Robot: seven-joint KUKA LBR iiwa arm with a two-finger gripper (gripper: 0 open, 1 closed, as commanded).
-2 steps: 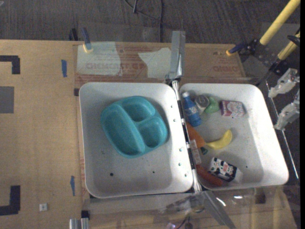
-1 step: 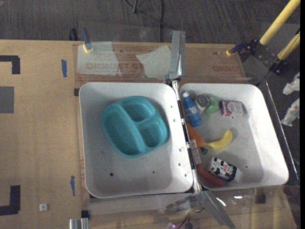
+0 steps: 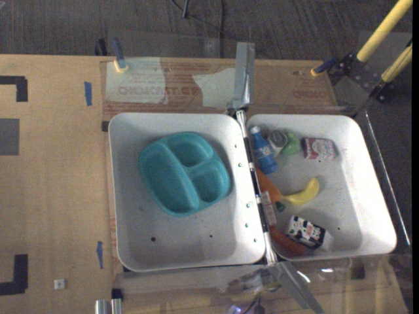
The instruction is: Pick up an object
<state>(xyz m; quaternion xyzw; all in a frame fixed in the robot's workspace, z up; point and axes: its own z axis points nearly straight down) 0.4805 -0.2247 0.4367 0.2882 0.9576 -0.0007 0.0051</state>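
The right bin [image 3: 366, 195] holds several small items. A blue bottle [image 3: 264, 150] lies along its left wall, with a grey can [image 3: 279, 139] and a green piece [image 3: 292, 145] beside it. A pink-and-white carton [image 3: 319, 149] sits toward the back. A yellow banana [image 3: 303, 193] lies in the middle. An orange carrot [image 3: 268, 187] runs along the left wall, and a black-and-white carton [image 3: 306, 232] rests at the front on an orange-red item [image 3: 288, 243]. The left bin [image 3: 131, 241] carries a teal divided plate [image 3: 184, 172].
Yellow-handled clamps [image 3: 380, 34] stand at the back right, off the bench. A metal divider [image 3: 243, 77] rises behind the seam between the bins. Blue tape marks [image 3: 88, 93] dot the wooden bench on the left.
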